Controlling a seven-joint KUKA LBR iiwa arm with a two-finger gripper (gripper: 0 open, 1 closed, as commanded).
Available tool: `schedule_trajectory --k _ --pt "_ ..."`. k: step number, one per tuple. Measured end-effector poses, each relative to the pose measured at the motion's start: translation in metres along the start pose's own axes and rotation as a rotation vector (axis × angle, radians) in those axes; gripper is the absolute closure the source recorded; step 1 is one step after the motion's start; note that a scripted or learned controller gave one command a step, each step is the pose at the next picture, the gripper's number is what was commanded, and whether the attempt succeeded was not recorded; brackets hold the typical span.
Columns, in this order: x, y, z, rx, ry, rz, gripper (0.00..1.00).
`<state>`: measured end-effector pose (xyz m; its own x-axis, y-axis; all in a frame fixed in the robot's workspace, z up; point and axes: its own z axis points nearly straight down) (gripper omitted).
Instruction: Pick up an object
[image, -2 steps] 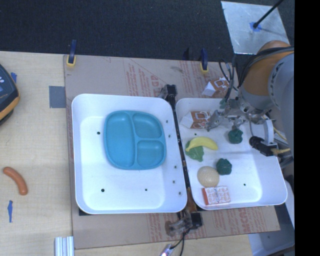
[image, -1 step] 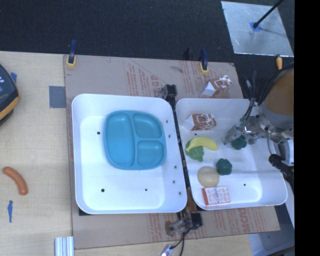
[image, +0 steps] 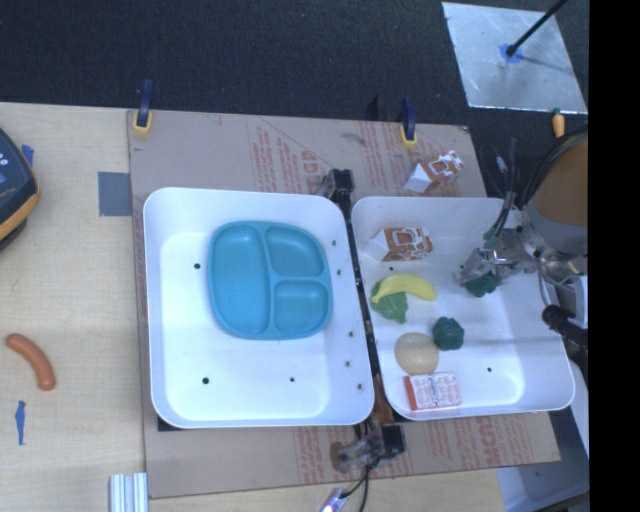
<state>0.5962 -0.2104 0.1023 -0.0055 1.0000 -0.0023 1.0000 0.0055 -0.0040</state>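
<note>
My gripper (image: 483, 272) reaches in from the right and hangs over the upper right part of the right bin (image: 545, 395). A dark green lump (image: 481, 286) sits right at its tip, partly covered by it; whether it is held I cannot tell. Further left in this bin lie a brown and white carton (image: 405, 243), a yellow banana (image: 405, 288) and a green broccoli piece (image: 390, 307). Lower down are a second dark green piece (image: 448, 333), a beige round item (image: 416, 353) and a red and white packet (image: 432, 391).
The left bin (image: 170, 390) holds a blue divided plate (image: 270, 278). Outside the bins, a small carton (image: 433, 172) lies on the cardboard at the back and a sausage (image: 32, 361) on the bench at far left. Clamps stand between the bins.
</note>
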Motion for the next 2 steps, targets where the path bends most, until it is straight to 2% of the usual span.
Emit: schedule_trajectory --k 1,2 --pt "0.066 0.038 0.010 -0.002 0.001 -0.001 1.00" --pt "0.142 0.045 -0.091 -0.004 0.003 0.000 1.00"
